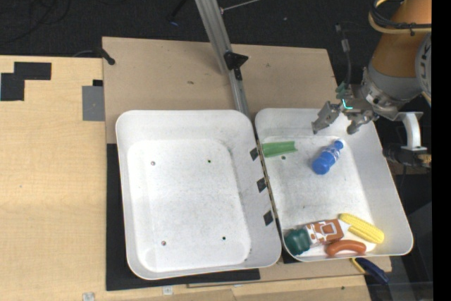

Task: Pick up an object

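Note:
My gripper (340,121) hangs open over the far edge of the right bin (373,173), its two fingers spread with nothing between them. A blue bottle (326,158) lies just below it in the bin, lying at a slant. A green flat stick (279,148) rests at the bin's far left, near the divider. At the near edge lie a dark green round object (298,240), a small orange-and-white packet (325,230), a yellow corn cob (362,228) and an orange sausage-shaped piece (345,247).
The left bin (184,194) sits beside the right one. A slanted aluminium rail (214,25) runs from the back down to the gap between the bins. Black clips (261,183) line the divider.

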Robot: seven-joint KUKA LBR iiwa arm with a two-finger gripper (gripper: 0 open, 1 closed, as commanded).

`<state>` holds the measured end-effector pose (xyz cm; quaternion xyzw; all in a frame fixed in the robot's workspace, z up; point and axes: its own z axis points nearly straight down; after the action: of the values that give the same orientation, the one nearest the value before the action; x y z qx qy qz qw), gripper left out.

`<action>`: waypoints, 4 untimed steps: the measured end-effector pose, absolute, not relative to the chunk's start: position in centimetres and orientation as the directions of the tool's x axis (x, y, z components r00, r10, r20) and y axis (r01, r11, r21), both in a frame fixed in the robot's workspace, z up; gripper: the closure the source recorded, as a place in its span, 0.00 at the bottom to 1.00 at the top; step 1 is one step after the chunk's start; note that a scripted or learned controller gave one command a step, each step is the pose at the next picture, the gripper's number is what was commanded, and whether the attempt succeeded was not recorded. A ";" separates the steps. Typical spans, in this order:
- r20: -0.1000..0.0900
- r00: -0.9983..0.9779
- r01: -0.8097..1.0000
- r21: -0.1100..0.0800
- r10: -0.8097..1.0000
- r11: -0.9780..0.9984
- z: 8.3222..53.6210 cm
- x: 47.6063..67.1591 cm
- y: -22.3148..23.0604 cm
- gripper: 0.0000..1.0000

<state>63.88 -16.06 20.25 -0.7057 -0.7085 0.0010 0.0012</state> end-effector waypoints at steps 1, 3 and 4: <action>0.002 -0.001 1.000 -0.007 1.000 0.001 14.6 63.5 -16.0 0.00; 0.001 0.002 1.000 -0.004 1.000 -0.002 10.5 63.5 -15.9 1.00; -0.001 0.001 1.000 0.004 1.000 -0.001 16.5 62.9 -15.5 1.00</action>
<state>62.88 -15.53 16.46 -0.7074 -0.7068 -0.0011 -0.0015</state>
